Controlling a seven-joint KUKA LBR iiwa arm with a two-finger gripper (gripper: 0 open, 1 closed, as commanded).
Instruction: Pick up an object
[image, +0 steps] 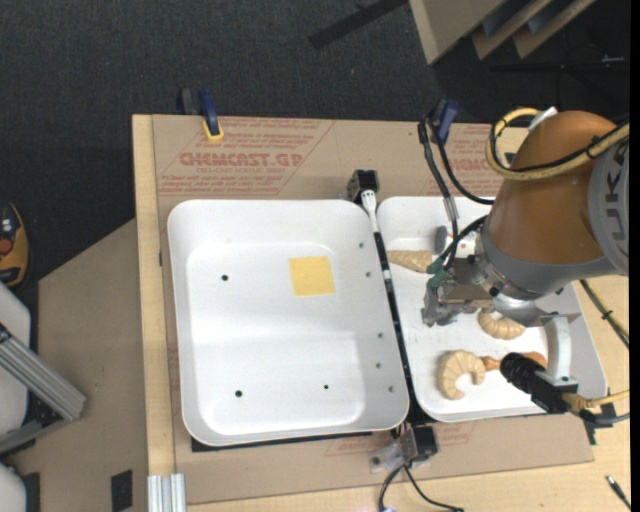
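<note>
Over the right bin (500, 400), about its middle, hangs the gripper (437, 300); whether it is spread or closed I cannot tell. A clean pick probably means settling on one piece and coming straight down across its narrow width (not its curled ends). The croissant (460, 372) lies toward that bin's near edge: tan, crescent-shaped, ridged, and likely to roll if nudged.

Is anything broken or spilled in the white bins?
Nothing looks wrong. A yellow square lies flat in the left bin. In the right bin, a croissant and a pale bread-like piece lie inside the walls. The arm covers part of that bin, so I cannot check there.
</note>
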